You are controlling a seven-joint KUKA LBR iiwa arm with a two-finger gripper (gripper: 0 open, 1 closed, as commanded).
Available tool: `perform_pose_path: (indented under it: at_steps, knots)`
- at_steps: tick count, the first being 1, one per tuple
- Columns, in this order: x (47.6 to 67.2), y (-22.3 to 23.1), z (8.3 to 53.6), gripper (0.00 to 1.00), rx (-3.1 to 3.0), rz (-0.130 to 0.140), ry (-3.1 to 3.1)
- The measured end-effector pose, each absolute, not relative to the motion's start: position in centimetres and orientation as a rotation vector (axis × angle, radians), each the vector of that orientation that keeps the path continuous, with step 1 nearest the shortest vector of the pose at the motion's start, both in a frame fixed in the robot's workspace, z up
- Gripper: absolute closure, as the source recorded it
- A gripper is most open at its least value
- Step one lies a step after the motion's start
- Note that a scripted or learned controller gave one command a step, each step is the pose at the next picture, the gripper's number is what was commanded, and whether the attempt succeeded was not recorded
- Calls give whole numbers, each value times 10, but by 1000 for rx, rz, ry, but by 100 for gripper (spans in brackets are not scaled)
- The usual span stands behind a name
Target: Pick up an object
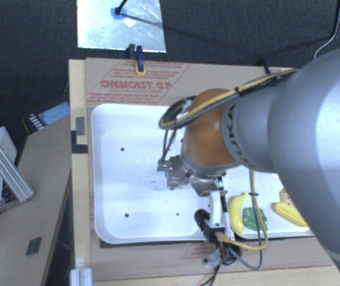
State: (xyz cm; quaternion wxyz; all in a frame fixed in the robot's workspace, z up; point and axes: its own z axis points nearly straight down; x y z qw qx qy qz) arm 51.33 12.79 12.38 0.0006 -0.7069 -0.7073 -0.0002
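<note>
We look down on two shallow white bins lying side by side on a cardboard-covered surface (140, 79) printed with red lettering. The left bin (116, 165) fills the middle of the frame; its floor shows a few small dark dots. The right bin (277, 234) sits at the lower right, largely covered by the arm.

The grey arm (312, 136) comes in from the right edge and takes up most of the right half of the picture. Its orange band (208, 127) sits near the centre, with a yellow and black cable (247, 88) looping over it. Below the band, the jaws (172, 174) hang over the right part of the left bin, close to its floor. From this angle the wrist hides them, so we cannot tell whether they are apart or together, and we see nothing between them.

The things to be picked lie in the right bin: a yellow banana (236, 213) standing almost upright in the frame just beside the bin's left wall, a green object (254, 219) touching its right side, and a second yellow piece (289, 213) further right, partly under the arm.

At the top of the frame a shiny metal plate (119, 16) rests on dark carpet, and a yellow clamp (139, 61) grips the cardboard's upper edge. A metal rail (3, 165) lies at the left edge.
</note>
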Motion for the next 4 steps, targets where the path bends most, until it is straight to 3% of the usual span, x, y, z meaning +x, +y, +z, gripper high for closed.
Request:
perform_pose_path:
  at_steps: [1, 2, 3, 4]
  knots:
    - [513, 128, 124, 0, -2220, 0, -2221]
    - [513, 96, 318, 0, -2227, -26, -2232]
    - [583, 98, 285, 0, -2223, -2, -2224]
    - [581, 99, 298, 100, -2220, -6, -2227]
